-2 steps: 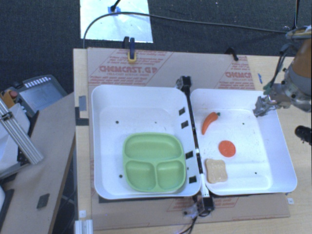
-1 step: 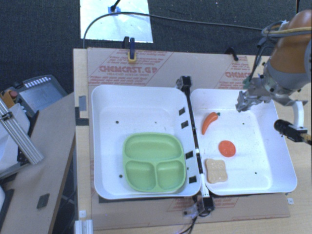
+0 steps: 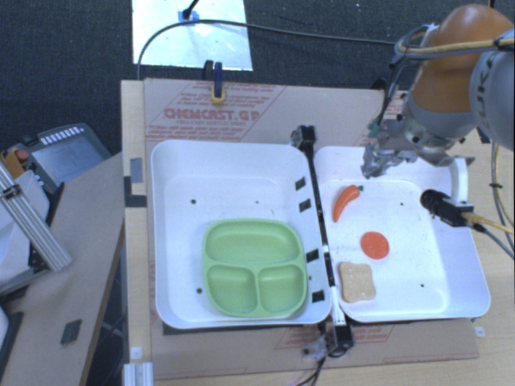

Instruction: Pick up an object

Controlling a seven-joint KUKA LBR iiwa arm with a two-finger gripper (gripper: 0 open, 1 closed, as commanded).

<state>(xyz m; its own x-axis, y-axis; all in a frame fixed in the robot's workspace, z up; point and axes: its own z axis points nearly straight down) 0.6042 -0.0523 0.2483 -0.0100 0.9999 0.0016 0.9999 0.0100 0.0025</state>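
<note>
The left bin (image 3: 173,175) holds a green tray (image 3: 254,268) with three parts, near its front. The right bin (image 3: 459,292) has three things in it. An orange carrot (image 3: 346,201) lies near the back left. A red round slice (image 3: 374,245) sits in the middle. A tan piece of bread (image 3: 356,281) lies at the front left. The gripper (image 3: 375,166) hangs just above and right of the carrot. I cannot tell if it is open or closed.

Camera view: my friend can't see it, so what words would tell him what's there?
The robot's hand hovers over the right bin, near an orange carrot. A red disc and a tan toast slice lie there too; the left bin holds a green divided tray.
</note>
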